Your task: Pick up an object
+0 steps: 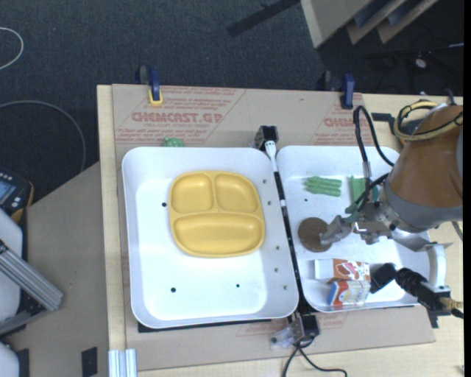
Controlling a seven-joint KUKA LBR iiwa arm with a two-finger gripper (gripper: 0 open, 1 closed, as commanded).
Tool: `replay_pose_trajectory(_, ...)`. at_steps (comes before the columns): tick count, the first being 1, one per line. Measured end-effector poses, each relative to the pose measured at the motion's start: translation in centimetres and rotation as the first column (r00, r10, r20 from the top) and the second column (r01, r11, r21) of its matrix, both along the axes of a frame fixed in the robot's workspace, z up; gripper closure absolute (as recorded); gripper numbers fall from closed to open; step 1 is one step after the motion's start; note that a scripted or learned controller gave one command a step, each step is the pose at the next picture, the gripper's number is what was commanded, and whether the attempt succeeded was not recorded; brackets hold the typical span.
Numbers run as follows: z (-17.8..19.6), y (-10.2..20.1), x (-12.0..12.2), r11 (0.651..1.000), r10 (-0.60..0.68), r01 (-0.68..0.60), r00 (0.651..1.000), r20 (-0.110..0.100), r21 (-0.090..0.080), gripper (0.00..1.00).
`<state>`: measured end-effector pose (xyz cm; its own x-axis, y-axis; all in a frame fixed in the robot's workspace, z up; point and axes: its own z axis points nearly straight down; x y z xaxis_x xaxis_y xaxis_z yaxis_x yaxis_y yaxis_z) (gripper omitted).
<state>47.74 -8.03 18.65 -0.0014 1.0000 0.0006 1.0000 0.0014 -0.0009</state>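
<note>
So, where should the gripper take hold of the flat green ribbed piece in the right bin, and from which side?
Probably at the middle of the flat green ribbed piece, across its narrow width, coming straight from above. It lies flat and long, with bare floor of the right white bin along both long edges.

Grey arm [421,208], broad orange band [433,156]

Dark carpet [66,51] covers the floor; wooden furniture [368,22] stands far right; blue clamps [153,77] grip the board [221,110] at its far edge; an aluminium rail [29,278] lies near left.
</note>
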Motion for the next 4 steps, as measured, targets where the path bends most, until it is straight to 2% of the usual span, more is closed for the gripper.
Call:
replay_pose_trajectory(1, 16.2, 5.9, 0.3, 1.0, 0.007, -0.007, 1.0, 0.015, 0.0, 0.0)
replay_pose_trajectory(2, 25.0, 16.7, 0.3, 1.0, 0.007, -0.007, 1.0, 0.011, 0.002, 0.0)
replay_pose_trajectory(3, 25.0, 31.0, 0.2, 1.0, 0.008, -0.008, 1.0, 0.006, 0.002, 0.0)
replay_pose_trajectory(4, 26.0, 30.6, 0.2, 1.0, 0.003, -0.003, 1.0, 0.007, 0.001, 1.0)
